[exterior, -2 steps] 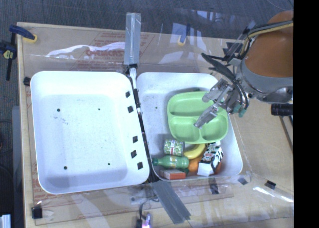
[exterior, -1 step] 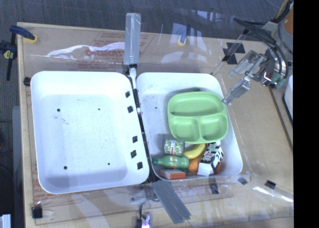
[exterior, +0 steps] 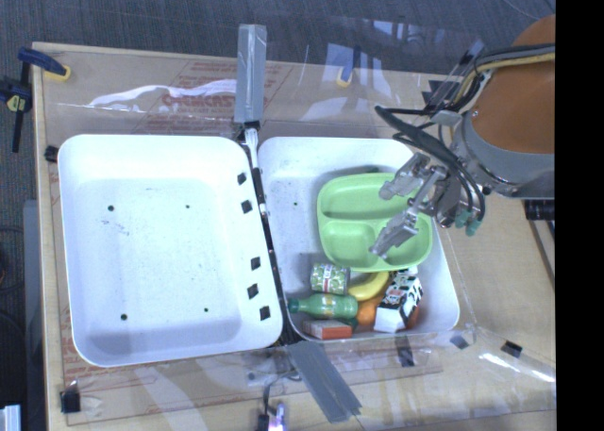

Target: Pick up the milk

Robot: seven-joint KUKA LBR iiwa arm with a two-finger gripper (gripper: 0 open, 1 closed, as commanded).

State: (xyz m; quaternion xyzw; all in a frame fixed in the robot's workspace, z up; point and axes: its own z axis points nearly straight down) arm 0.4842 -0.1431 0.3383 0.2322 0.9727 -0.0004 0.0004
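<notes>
From my seat the arm (exterior: 514, 90) is cut off at the right edge, so I see just its orange band and a tangle of black cables above the wrist. The gripper (exterior: 394, 210) hangs over the green divided plate (exterior: 354, 207) in the right bin (exterior: 283, 170), its two grey fingers (exterior: 408, 178) spread apart with nothing between them, and they cover part of the plate's right side. The milk (exterior: 399, 301), a small white carton with dark print, sits at the near right corner of that bin, just below the plate's rim and apart from the gripper. It is crowded: a banana (exterior: 370, 285) lies against its left side, and something orange is wedged between them that I can't make out well, perhaps a carrot. Left of the banana stands a green-labelled can (exterior: 328, 277), below it a green bottle (exterior: 324, 306) lies on its side, and a flat red-brown box (exterior: 329, 329) rests by the bin's near wall, partly hidden under the bottle. The left bin (exterior: 151, 250) sits alongside, touching the right one along their shared edge.
</notes>
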